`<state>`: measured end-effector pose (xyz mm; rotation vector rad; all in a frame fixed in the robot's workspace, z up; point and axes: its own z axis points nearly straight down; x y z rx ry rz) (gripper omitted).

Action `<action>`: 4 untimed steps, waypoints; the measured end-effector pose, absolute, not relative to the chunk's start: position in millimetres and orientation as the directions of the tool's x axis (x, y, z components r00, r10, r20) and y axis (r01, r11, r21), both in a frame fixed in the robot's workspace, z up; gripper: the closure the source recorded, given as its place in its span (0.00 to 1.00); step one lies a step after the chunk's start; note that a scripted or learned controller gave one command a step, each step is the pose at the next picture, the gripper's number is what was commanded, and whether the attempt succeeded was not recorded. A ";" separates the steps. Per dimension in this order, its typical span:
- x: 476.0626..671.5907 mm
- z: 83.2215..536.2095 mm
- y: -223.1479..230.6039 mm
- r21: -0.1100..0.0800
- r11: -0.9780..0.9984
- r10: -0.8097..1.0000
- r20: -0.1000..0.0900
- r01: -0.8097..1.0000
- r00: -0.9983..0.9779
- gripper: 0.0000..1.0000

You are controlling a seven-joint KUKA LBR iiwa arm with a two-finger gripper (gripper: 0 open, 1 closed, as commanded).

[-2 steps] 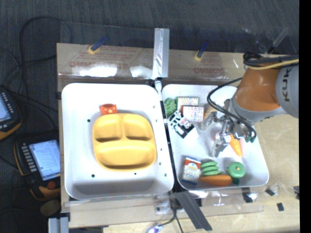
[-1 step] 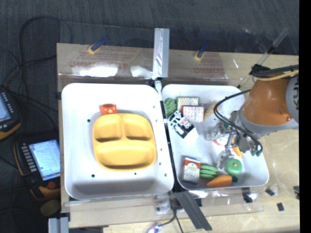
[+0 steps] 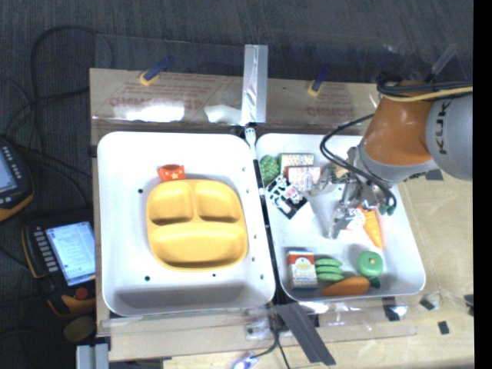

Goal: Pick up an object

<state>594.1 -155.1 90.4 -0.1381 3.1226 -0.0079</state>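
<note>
**Gripper low in the right bin beside a toy carrot**

Gripper (image 3: 344,215) down inside right bin (image 3: 407,279), fingers apart, clamped on nothing. Just beside it, to its right: orange carrot (image 3: 373,229), slim, tapered, green at the top end, lying on the bin floor. Yellow divided tray (image 3: 197,223) in left bin (image 3: 123,206).

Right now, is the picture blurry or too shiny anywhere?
In the camera view, the clear sheet behind the bins throws white glare; the yellow tray shows soft shine along its ridges but reads sharp; the claw looks smeared and hard to make out, so its fingers can't be read; the white bin is bright with only faint shadow near its walls.
</note>
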 end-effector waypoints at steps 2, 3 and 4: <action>554.3 90.6 -182.8 -0.005 1.000 0.010 -0.014 0.010 -1.000 0.00; 563.7 90.6 -160.1 -0.005 1.000 -0.005 -0.015 -0.005 -1.000 0.00; 513.0 91.1 -219.7 -0.001 0.988 -0.153 -0.016 -0.153 -0.988 0.00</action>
